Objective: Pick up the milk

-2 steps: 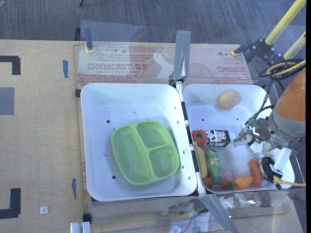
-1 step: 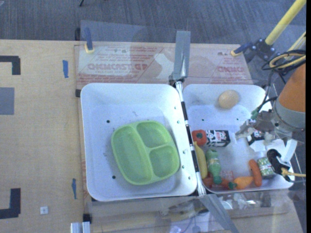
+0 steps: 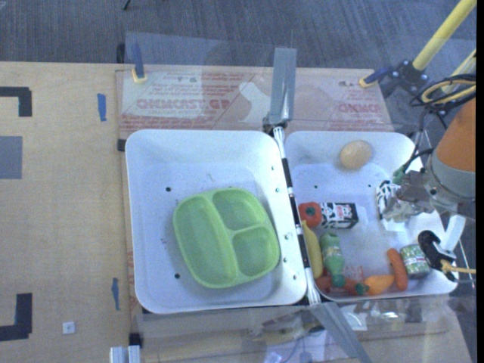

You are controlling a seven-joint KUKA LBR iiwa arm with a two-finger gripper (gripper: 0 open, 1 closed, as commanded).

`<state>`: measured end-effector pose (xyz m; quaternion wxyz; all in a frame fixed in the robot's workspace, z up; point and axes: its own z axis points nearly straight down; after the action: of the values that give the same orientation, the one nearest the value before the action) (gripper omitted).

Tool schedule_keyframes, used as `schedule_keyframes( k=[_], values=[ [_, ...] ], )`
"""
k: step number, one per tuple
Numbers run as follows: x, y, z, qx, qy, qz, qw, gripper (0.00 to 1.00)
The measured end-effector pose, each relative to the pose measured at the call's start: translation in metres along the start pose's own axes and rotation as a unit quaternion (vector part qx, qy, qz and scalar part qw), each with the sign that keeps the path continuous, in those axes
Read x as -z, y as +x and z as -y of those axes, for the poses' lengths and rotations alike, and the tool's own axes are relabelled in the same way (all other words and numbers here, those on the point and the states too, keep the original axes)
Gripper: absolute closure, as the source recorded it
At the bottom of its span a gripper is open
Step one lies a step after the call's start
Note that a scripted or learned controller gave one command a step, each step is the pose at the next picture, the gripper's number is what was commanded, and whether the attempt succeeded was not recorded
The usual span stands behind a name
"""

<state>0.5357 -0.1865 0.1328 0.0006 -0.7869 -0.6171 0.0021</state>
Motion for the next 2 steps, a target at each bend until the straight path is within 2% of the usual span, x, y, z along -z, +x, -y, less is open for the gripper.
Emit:
schedule_keyframes(
  k=[1, 2],
  values=[
    [-0.0171, 0.0666, -0.0553, 0.047, -0.001, -0.001, 0.9989, 1.0],
    [-0.0171, 0.0667, -0.0553, 0.047, -0.001, -0.001, 0.9989, 0.0]
  ],
)
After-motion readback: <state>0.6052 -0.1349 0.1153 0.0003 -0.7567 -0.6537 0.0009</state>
